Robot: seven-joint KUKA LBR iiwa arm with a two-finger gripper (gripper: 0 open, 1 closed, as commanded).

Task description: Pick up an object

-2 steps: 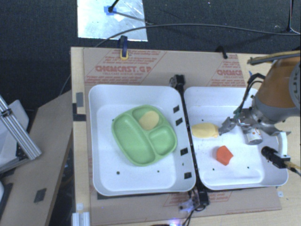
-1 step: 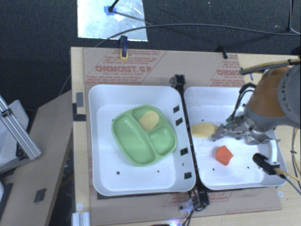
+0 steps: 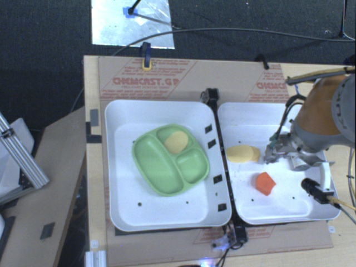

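Observation:
In the right bin (image 3: 245,118), a pale yellow oblong object (image 3: 241,154) lies near the left wall. An orange-red block (image 3: 265,183) rests a little in front of it, toward the bin's middle. My gripper (image 3: 271,152) hangs low over the right bin, its tip just beside the right end of the yellow object and behind the orange-red block. The grey arm with its orange band (image 3: 317,113) reaches in from the right and hides the bin floor beneath it. Nothing is seen held.
The left bin (image 3: 128,204) holds a green divided plate (image 3: 161,168) with a yellow rounded item (image 3: 177,142) in its back compartment. A black divider strip (image 3: 219,160) runs between the bins. A black part with a cable (image 3: 316,190) juts out near the right bin's front right.

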